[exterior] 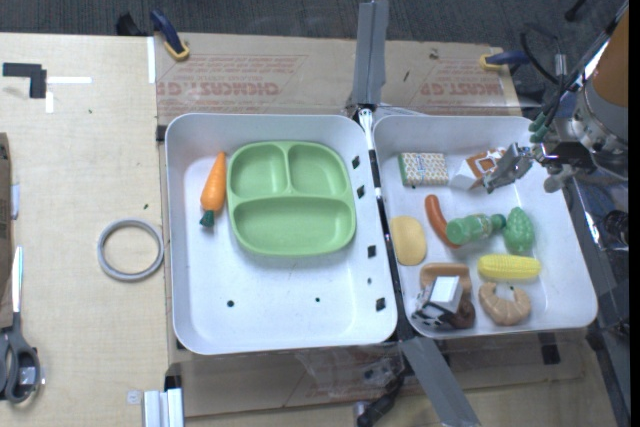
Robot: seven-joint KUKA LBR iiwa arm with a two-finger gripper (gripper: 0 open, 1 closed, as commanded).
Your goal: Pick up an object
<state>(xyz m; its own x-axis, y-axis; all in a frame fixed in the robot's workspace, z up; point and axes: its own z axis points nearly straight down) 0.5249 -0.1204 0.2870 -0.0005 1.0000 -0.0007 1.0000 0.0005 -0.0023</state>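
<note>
The right bin point(575, 245) holds several toy foods: a patterned box point(423, 168), a red sausage point(436, 215), a green bottle point(475, 228), a green leafy piece point(520, 230), a corn cob point(509, 266), a pale yellow bun point(408, 240), a croissant point(505, 304) and a brown and black item point(445, 296). An orange and white packet point(482, 163) lies at the back. My gripper point(530, 175) hovers over the bin's back right, just right of that packet. It is open with nothing between its fingers.
The left bin point(190, 275) holds a green divided plate point(292, 196) and a carrot point(213, 183). A tape ring point(130, 248) and scissors point(15, 355) lie on the bench at left. Blue clamps point(172, 35) sit behind the bins.
</note>
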